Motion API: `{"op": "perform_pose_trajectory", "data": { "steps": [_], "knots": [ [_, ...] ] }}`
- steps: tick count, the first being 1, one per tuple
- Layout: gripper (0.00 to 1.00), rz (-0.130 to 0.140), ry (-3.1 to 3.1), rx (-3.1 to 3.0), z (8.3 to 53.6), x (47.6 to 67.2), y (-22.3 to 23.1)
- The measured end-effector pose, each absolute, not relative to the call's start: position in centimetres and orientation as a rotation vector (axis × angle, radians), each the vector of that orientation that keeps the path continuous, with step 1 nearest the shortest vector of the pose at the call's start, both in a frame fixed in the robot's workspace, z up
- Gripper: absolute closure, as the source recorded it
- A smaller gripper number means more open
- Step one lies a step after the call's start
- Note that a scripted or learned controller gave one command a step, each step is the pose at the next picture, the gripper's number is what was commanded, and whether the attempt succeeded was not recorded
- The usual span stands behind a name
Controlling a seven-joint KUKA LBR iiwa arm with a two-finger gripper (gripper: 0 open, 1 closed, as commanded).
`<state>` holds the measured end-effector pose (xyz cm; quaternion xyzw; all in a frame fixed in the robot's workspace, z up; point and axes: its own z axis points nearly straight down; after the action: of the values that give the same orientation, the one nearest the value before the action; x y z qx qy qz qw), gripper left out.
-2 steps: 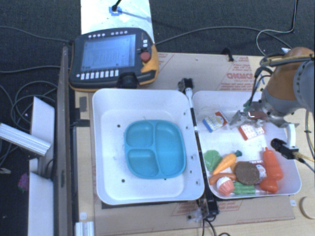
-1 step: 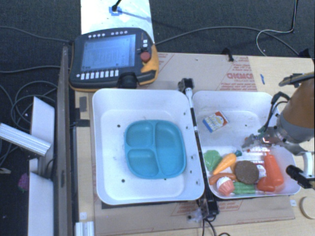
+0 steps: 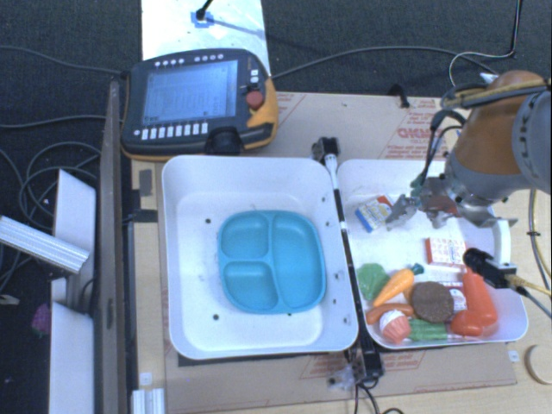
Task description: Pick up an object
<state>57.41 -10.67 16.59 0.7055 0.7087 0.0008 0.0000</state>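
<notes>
L bin: blue divided plate. R bin: toy foods incl. carrot, burger patty. End effector above R bin, just right of small carton; can't tell its grip.

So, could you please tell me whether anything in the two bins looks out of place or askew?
Nothing looks spilled or damaged. The toy food is heaped in the right bin's near corner, and the blue divided plate lies flat in the left bin.
</notes>
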Motion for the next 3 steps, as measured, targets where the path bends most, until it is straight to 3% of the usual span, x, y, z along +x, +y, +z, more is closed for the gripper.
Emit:
{"op": "perform_pose_trajectory", "data": {
  "steps": [1,2,3],
  "knots": [
    [0.0,-0.004,2.223,2.223,11.6,54.2,-14.0],
    [0.0,0.007,2.218,2.213,8.6,52.4,-17.5],
    [0.0,0.001,2.224,2.214,21.2,60.9,-19.0]
  ]
}}
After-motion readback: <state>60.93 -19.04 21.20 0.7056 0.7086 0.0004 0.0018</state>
